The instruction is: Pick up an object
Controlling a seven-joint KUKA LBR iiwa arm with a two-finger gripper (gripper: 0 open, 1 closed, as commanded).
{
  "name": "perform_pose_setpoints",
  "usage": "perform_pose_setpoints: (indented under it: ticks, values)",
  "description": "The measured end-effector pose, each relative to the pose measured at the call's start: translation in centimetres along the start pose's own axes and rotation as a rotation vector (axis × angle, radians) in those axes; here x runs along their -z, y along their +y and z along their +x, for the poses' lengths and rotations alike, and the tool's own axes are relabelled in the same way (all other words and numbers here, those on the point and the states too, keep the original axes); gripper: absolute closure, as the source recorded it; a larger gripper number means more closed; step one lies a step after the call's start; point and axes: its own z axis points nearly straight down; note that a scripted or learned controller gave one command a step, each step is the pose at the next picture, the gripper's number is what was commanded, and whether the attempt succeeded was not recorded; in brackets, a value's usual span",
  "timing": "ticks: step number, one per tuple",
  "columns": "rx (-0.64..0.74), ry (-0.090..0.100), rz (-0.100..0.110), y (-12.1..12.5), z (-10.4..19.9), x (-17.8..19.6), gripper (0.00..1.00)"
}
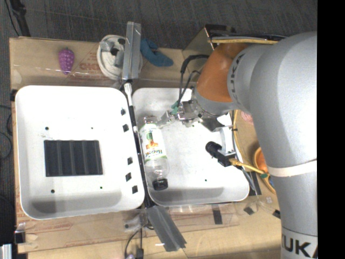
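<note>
Gripper lowered in right bin, grip state hidden, clear plastic bottle laid flat, black cap, left bin beside, cardboard-covered bench

We read "UKA" in black letters on the grey arm; the bottle label's print is too small.
</note>
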Motion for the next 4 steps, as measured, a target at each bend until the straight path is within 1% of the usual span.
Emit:
perform_pose_setpoints:
  ticks: [1,2,3,4]
  values:
    - [0.130,-0.008,0.006,-1.7,-1.2,-2.1,0.00]
    - [0.150,-0.011,0.015,-4.4,-0.6,-2.6,0.00]
    - [0.155,0.013,0.043,2.0,-2.2,-3.7,0.00]
    - [0.268,-0.007,0.007,-2.0,-1.1,-2.5,0.00]
